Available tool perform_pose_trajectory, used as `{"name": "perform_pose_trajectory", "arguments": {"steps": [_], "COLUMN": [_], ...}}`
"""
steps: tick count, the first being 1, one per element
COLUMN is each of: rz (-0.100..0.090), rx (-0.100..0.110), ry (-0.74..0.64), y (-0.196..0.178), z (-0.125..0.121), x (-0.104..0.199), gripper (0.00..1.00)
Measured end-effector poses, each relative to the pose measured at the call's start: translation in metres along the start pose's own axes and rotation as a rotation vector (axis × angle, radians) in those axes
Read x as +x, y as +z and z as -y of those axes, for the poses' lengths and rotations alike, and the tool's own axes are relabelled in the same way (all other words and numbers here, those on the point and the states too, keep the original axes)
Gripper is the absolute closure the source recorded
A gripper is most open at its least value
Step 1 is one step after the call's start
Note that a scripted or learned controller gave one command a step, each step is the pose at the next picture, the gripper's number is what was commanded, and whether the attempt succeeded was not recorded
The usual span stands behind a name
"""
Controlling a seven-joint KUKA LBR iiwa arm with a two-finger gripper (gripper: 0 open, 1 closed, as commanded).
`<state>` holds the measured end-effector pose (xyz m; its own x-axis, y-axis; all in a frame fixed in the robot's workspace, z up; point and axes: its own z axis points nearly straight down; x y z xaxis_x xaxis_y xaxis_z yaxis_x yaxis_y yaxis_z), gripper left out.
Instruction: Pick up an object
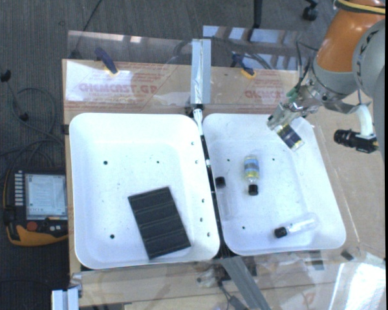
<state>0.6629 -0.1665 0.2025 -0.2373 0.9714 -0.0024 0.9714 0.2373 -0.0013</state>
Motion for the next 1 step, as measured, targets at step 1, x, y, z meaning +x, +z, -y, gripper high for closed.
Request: {"name": "perform_pose_trajectory", "arguments": {"steps": [1], "rz": [-0.001], "rx": [0.0], "ry": [0.087], "y": [-0.0288], "z": [-0.0213], "x": [0.0637], "gripper": [1.0]}}
